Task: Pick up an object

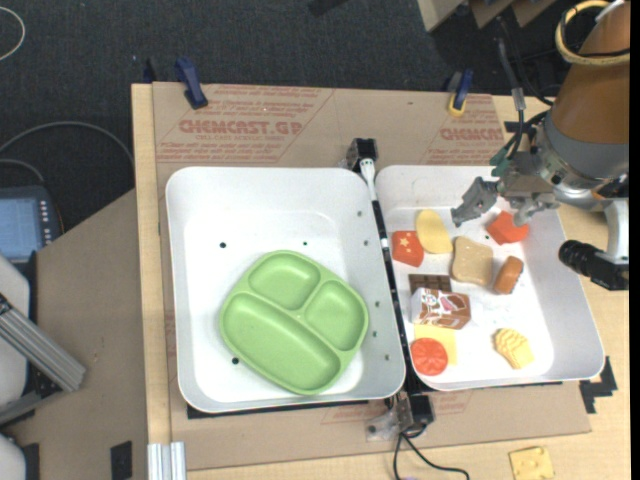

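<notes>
Here, red piece just beside tool, right bin

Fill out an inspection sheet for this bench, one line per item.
Surface: cardboard-covered bench bearing two white bins side by side, held by two blue clamps at the far edge.
Job's things: right bin holds small toy foods, among them a bread slice, a red tomato slice, yellow fries and an orange-red piece.
Clutter: left bin holds a green divided plate.
End effector: end effector over the right bin's far side; nothing seen between its fingers.
Cables: a black cable trails off the near edge.
Surroundings: dark carpet.
</notes>
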`<action>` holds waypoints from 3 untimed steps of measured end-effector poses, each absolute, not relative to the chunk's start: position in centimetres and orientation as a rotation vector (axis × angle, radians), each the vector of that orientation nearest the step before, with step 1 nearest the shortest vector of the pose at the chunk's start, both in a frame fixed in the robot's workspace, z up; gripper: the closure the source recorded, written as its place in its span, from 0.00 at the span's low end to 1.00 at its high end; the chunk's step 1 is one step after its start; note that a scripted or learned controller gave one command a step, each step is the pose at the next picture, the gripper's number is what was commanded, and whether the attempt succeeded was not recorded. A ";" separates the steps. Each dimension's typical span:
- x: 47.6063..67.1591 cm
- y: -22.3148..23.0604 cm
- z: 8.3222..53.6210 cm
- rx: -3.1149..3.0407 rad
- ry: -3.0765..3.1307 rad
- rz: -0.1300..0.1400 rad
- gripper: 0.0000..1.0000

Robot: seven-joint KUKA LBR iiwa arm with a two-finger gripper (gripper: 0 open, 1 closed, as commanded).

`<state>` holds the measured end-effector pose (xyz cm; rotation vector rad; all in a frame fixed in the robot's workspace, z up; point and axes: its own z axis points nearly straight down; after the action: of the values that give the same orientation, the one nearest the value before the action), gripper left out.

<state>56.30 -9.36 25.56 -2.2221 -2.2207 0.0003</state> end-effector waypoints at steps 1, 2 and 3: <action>58.9 -15.8 22.2 -2.229 -2.218 0.002 0.00; 55.9 -20.6 15.0 -2.223 -2.210 0.010 0.00; 55.6 -19.8 8.3 -2.222 -2.218 -0.003 0.00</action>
<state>55.59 -19.81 8.26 -2.2221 -2.2181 -0.0027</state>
